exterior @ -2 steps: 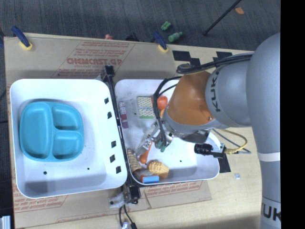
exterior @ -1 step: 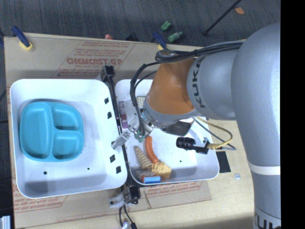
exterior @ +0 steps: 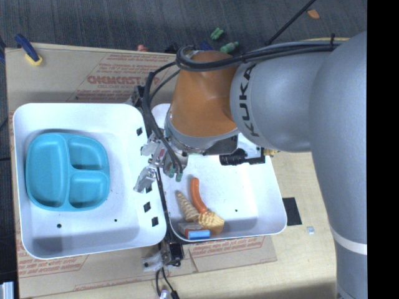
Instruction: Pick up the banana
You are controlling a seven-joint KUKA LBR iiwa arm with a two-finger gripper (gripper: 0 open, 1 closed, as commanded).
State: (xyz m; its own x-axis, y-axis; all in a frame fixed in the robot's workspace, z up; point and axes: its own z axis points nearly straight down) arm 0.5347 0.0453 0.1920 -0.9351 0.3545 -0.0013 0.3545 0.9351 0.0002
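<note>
A yellowish lumpy piece (exterior: 211,220) lies near the front wall of the right bin (exterior: 265,192); whether it is the banana I cannot tell. It touches a tan ridged cone-like item (exterior: 185,202). My gripper (exterior: 159,162) hangs over the dividing wall between the two bins, up and to the left of these items and apart from them. Nothing shows in its grasp. The orange wrist band and grey arm cover the back part of the right bin.
An orange carrot-like stick (exterior: 196,193) lies next to the cone, and a small blue block (exterior: 198,233) rests against the front wall. A light blue divided plate (exterior: 67,170) sits in the left bin (exterior: 37,235). Cables run over the arm.
</note>
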